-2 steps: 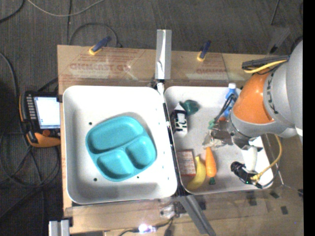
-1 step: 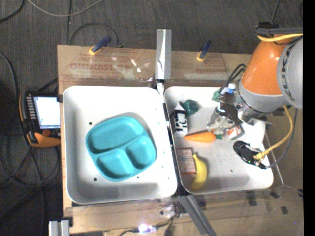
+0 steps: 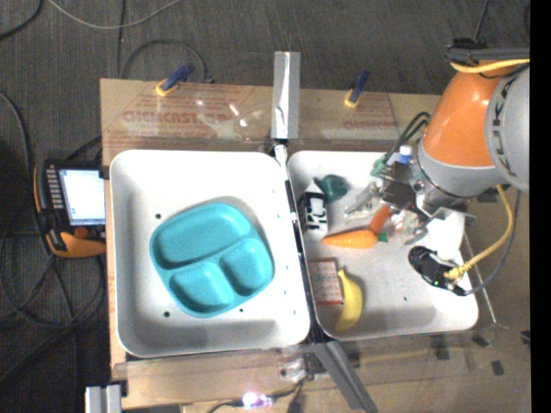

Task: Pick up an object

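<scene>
The pincer [image 3: 389, 206] hangs over the right bin [image 3: 448, 317], its tip blurred against the carrot [image 3: 351, 239]; its grip state is impossible to tell. The arm [image 3: 473, 136] hides the bin's far corner.

Two white bins side by side; landmark = divided teal plate [image 3: 213, 258] in left bin [image 3: 129, 317]. Right of plate, in right bin [image 3: 430, 317]: carrot [image 3: 351, 239], banana [image 3: 349, 300] below it w/ a small flat packet [image 3: 321, 283] alongside, dark-teal object [image 3: 331, 185] above. Gripper [image 3: 389, 206] hangs just beyond carrot's far end; arm [image 3: 478, 132] enters farther right.
</scene>
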Tool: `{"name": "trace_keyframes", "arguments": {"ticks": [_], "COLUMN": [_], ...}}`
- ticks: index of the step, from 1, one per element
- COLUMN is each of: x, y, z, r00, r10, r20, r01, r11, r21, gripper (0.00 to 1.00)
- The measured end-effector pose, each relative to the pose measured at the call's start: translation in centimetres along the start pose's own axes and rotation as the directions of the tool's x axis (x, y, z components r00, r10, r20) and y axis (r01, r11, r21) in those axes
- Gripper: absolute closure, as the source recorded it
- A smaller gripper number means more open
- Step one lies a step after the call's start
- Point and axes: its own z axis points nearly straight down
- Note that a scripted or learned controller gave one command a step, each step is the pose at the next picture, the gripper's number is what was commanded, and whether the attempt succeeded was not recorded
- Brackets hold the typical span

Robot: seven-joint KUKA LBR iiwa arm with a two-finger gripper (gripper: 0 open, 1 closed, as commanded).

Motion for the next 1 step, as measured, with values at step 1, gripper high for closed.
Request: {"name": "trace_keyframes", "arguments": {"ticks": [1], "x": [-3.77], "y": [1.79], "z": [9.78], "r00": [1.000], "r10": [0.011], "r20": [-0.002], "r01": [-0.011], "r11": [1.000], "r21": [0.004], "gripper": [0.00]}}
